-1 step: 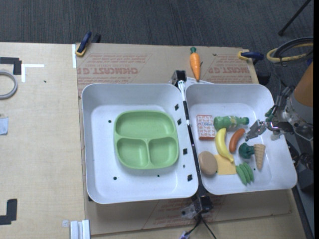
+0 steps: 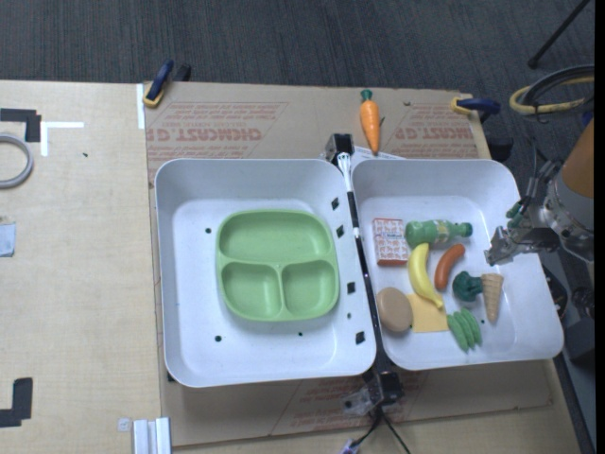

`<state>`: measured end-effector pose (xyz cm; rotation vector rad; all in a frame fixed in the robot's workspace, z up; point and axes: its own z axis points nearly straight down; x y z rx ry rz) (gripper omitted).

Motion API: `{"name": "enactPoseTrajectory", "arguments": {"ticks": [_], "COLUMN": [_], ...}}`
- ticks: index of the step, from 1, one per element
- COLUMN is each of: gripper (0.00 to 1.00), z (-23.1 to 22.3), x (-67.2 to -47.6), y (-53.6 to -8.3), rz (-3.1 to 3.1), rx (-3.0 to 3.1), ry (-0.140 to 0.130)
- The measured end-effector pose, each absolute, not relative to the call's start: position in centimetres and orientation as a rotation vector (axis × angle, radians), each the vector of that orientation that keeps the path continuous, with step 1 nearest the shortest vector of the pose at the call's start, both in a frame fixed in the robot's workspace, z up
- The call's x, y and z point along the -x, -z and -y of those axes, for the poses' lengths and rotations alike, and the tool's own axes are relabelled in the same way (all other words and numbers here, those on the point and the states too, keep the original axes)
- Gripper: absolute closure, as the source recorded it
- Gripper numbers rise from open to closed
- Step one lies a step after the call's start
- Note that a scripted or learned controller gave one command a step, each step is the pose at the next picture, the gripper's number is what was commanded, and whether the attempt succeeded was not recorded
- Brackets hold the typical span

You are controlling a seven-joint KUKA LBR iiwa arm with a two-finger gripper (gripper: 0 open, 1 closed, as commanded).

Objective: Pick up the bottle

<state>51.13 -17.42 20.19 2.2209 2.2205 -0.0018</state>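
The bottle (image 2: 437, 231) is green with a yellow label and lies on its side in the right bin (image 2: 430, 183), cap pointing right, in the upper middle of the toy pile. My gripper (image 2: 499, 250) hangs over the right bin's right side, a short way right of and slightly below the bottle's cap end and apart from it. Nothing shows in the gripper. It sits just above an ice cream cone (image 2: 492, 296) and a broccoli (image 2: 466, 286).
Around the bottle lie a red-and-white box (image 2: 389, 242), a banana (image 2: 421, 274), an orange sausage (image 2: 449, 265), a brown potato (image 2: 394, 310), a cheese slice (image 2: 432, 322) and green beans (image 2: 463, 329). The left bin (image 2: 189, 197) holds a green divided plate (image 2: 279, 265). A carrot (image 2: 369, 121) lies behind the bins.
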Motion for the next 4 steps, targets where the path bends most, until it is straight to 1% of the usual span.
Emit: {"name": "enactPoseTrajectory", "arguments": {"ticks": [1, 2, 3, 4], "gripper": [1.0, 1.0, 1.0, 1.0], "z": [9.2, 10.5, -1.2, -8.4], "x": [-47.7, -47.7, -47.7, -47.7], "y": [-15.0, -9.2, -19.2, -19.2], "rz": [-2.316, -2.351, -2.349, -2.362], "rx": [-2.124, -2.085, -2.087, -2.072], "ry": [0.002, 0.001, 0.002, 0.003]}}
